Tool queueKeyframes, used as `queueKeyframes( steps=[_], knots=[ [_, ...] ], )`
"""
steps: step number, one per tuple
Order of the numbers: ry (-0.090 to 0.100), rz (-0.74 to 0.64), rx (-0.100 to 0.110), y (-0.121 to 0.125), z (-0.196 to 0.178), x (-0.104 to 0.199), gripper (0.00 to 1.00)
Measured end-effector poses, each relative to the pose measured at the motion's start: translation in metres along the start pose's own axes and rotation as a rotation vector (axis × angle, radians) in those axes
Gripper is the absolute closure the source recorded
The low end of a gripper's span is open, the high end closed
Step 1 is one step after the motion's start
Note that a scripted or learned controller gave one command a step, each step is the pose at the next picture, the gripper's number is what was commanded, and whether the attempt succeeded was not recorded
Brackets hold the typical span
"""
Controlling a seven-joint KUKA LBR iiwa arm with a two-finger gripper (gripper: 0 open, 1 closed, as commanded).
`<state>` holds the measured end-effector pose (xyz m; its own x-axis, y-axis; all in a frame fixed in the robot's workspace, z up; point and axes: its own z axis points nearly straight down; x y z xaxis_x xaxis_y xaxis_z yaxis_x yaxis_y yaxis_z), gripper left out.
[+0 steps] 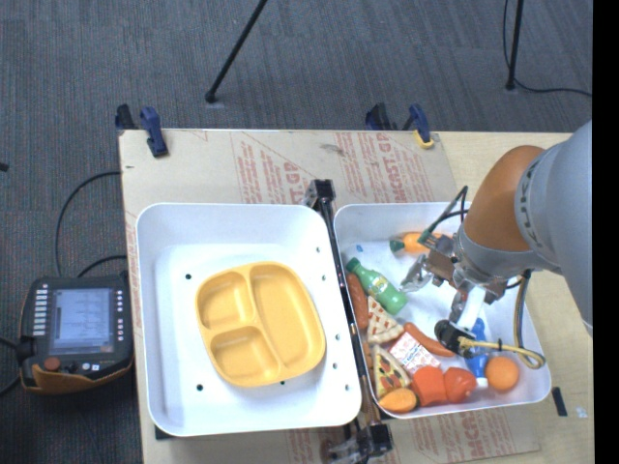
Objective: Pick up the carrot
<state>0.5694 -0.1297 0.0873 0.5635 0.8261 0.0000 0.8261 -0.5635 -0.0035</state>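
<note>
Gripper (432,271), jaws apart and holding nothing, hangs in the right bin (538,383) just below the carrot (418,243) (orange, green-tipped, near the bin's far wall). Centre the 2 fingers across its body before closing.

A thick grey arm (571,196) carries a rounded orange band (498,206) above a grey wrist, ending in a small metallic gripper (435,271) with dark cables looping beside it.
</note>
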Motion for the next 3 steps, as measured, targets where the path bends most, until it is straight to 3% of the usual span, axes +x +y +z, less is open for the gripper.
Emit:
queueKeyframes(
  steps=[1, 2, 3],
  knots=[
    [0.000, 0.257, -0.001, 0.055, 0.000, 0.007, 0.00],
    [-0.008, 0.576, 0.014, 0.061, -0.001, 0.026, 0.00],
    [0.005, 0.524, 0.006, 0.095, -0.001, -0.032, 0.00]
  ],
)
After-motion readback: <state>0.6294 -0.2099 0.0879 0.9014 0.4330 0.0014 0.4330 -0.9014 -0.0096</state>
